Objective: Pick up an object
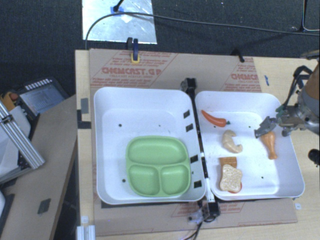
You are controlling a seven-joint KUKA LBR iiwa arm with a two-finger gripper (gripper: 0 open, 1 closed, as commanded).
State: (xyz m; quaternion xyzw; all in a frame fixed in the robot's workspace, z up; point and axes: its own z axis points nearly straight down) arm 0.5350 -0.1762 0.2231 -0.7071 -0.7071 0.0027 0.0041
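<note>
My gripper hangs over the right side of the right bin, reaching in from the right. Just below it an orange drumstick-shaped toy lies on the bin floor, its upper end close to the gripper's tip; I cannot tell if they touch. A red chili pepper lies at the bin's upper left. A beige curved piece sits in the middle. A slice of toast rests near the front, against a small brown block.
The left bin holds a green divided plate at its front. A black divider strip runs between the bins. Cardboard lies under both bins, with a clamp at its back edge.
</note>
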